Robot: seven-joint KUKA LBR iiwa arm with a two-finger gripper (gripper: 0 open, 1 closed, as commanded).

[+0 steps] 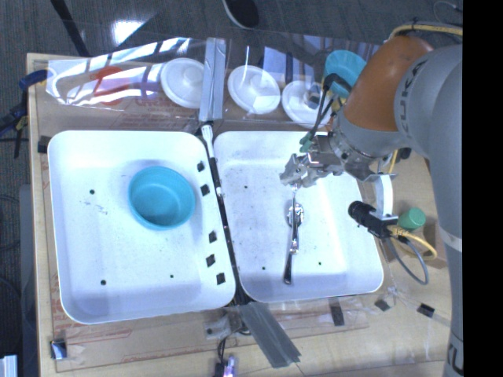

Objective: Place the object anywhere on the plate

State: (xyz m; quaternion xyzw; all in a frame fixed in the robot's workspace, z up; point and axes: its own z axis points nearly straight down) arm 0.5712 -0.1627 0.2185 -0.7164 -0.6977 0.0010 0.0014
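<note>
Gripper above utensil, right bin.
Gripper [297,171], finger state indiscernible, sits directly over the utensil [292,238], whose long axis runs away below it; blue plate [162,197] lies far left.

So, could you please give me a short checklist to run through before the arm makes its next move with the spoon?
1. Spoon is in the right bin, lying on the floor lengthwise: ok.
2. Blue plate is in the left bin, nothing on it: ok.
3. Gripper is over the spoon's upper end: ok.
4. Spoon is between the fingers: cannot tell, as the gripper hides that end.
5. Spoon is lifted off the bin floor: not ok, it appears to lie flat.
6. Path to the plate crosses the divider between the bins: cannot tell if the height suffices.
</note>
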